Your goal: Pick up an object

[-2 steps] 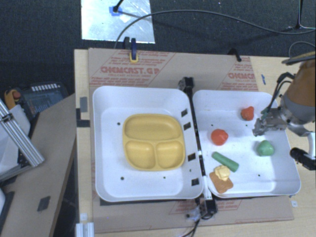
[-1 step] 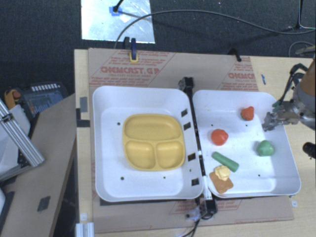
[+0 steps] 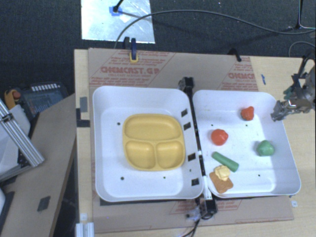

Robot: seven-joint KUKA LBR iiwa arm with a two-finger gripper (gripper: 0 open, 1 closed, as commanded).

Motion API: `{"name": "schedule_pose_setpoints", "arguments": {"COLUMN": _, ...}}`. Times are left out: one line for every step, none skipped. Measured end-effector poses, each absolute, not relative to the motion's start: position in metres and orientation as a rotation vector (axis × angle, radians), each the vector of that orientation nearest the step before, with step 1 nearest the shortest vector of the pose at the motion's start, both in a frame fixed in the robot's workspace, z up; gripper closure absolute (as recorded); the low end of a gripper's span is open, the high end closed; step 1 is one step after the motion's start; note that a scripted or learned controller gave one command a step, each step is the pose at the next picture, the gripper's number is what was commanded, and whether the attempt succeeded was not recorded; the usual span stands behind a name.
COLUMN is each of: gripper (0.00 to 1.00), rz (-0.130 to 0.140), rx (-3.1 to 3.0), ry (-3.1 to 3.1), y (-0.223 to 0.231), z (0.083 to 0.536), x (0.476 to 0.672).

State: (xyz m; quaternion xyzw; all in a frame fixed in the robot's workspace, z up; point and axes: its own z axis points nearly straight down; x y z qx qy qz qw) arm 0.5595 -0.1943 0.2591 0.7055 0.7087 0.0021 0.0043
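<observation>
Two white bins sit side by side on the counter (image 3: 276,68); the left bin (image 3: 106,132) holds a yellow divided tray (image 3: 152,141) with three compartments, sitting flat roughly in the middle.

The right bin (image 3: 281,181) has the loose stuff scattered around; a small orange-red piece (image 3: 247,113) is near the back, a rounder red thing (image 3: 219,137) that looks like a tomato is closer to the left wall, and a green lump (image 3: 265,148) sits over toward the right side; a green stick-shaped thing (image 3: 225,161), maybe a cucumber or pepper, lies at a slant near the front; just in front of it is a yellow and orange-brown clump (image 3: 221,177), and honestly I can't make out if that's one item or two stacked; the stick and the clump are close enough that they may be touching, hard to say.

The hand (image 3: 277,112) comes in from the right and hangs over the back right rim of the right bin; most of the arm is cut off by the frame edge, so you only get the grey metal end of it; it's small and blurry there, so I can't tell whether it's spread wide or pinched narrow; nothing is visibly between its tips; the orange-red piece is the nearest thing to it, but clearly apart from it.
</observation>
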Motion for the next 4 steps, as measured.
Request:
{"name": "schedule_pose_setpoints", "arguments": {"gripper": 1.0, "rz": 0.004, "rx": 2.212, "ry": 2.223, "y": -0.195, "z": 0.285, "x": 0.561}}
{"name": "schedule_pose_setpoints", "arguments": {"gripper": 1.0, "rz": 0.003, "rx": 2.211, "ry": 2.23, "y": -0.141, "z": 0.285, "x": 0.558}}
{"name": "schedule_pose_setpoints", "arguments": {"gripper": 1.0, "rz": 0.003, "rx": 2.211, "ry": 2.231, "y": -0.098, "z": 0.277, "x": 0.554}}
{"name": "schedule_pose_setpoints", "arguments": {"gripper": 1.0, "rz": 0.005, "rx": 2.21, "ry": 2.234, "y": -0.035, "z": 0.266, "x": 0.559}}
